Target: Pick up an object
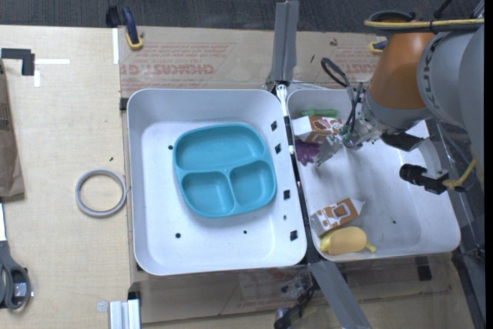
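Observation:
The right bin [400,221] holds several items. A green and white box [317,122] lies at its far left corner, with a purple item [306,152] just below it. A brown and white carton [337,213] and a yellow fruit-like piece [344,240] rest near the front left corner. My gripper [333,144] hangs low over the bin's upper left part, right beside the purple item and the box. Whether it touches either cannot be made out. The grey arm with its orange band [397,73] reaches in from the right.
A blue divided tray [225,169] lies in the left bin [146,189]. On the bench to the left are a grey ring [101,192] and scissors [11,285]. A metal divider post [285,42] stands between the bins at the back.

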Robot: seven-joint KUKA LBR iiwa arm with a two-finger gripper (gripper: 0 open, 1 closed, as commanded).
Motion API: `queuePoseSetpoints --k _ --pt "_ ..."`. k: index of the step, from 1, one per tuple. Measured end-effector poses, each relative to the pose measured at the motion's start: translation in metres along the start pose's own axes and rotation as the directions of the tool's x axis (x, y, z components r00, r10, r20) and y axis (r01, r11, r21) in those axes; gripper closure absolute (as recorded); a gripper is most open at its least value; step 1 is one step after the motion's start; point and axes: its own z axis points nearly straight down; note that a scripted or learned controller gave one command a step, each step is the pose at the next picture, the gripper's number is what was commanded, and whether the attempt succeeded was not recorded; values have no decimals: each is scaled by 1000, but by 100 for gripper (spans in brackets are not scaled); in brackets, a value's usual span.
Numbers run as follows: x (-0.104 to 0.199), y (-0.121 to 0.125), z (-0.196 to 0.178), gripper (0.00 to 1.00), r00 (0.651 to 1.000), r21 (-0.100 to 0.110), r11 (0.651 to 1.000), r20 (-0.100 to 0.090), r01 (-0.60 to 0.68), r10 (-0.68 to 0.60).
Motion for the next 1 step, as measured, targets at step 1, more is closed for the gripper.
queuePoseSetpoints --k 1 --pt "-5 39 -101 0 998 -3 998 3 -57 57"
